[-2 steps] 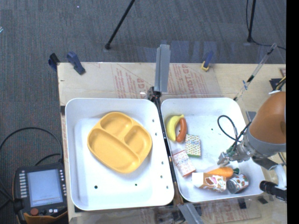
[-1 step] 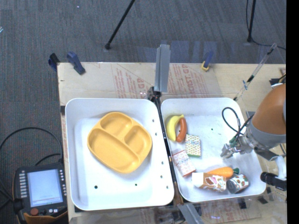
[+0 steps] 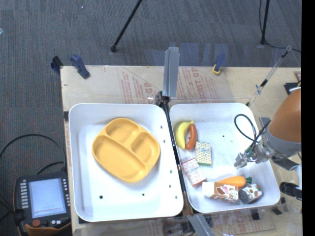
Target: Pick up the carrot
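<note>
The carrot [image 3: 230, 181] is orange with a green tip and lies near the front of the right bin [image 3: 221, 109], resting against a small juice carton [image 3: 220, 191] and a can [image 3: 251, 193]. My gripper [image 3: 242, 161] hangs over the right side of that bin, a little above and to the right of the carrot and apart from it. Nothing shows between its fingertips.
The right bin also holds a banana [image 3: 181, 133], a sausage [image 3: 191, 136], a patterned packet [image 3: 203, 153] and a snack packet [image 3: 192, 171]. A yellow divided plate [image 3: 126, 149] lies in the left bin [image 3: 78, 181]. A black cable [image 3: 244, 127] loops over the right bin.
</note>
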{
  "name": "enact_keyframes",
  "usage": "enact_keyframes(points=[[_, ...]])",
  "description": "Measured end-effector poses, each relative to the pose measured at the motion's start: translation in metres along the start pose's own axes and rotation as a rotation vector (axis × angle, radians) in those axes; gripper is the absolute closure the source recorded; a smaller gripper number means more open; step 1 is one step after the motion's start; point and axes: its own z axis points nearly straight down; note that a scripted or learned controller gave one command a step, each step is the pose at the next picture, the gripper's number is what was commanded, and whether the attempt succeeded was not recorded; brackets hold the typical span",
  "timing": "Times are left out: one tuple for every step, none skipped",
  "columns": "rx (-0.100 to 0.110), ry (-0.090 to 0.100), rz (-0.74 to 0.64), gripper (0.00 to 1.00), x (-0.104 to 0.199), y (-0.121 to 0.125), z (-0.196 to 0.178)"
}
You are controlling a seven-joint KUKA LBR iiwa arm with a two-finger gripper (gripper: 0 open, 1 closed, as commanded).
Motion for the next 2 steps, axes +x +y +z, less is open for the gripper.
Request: enact_keyframes(points=[[0.000,0.000,0.001,0.00,0.000,0.000,0.000],[-0.006,-0.003,-0.079,0.00,0.015,-0.039,0.015]])
